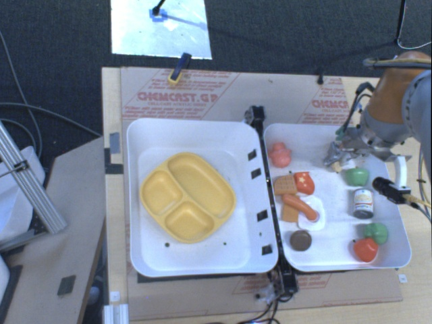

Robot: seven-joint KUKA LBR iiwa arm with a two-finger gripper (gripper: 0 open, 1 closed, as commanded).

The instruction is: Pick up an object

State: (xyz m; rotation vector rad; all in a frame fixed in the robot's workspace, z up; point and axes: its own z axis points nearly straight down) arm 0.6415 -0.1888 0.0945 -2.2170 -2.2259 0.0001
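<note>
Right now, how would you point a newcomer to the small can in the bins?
Start at the right-hand white bin, then follow its right side. The small can stands upright between a green piece above and another green piece below; it alone is cylindrical, with a pale label.
</note>
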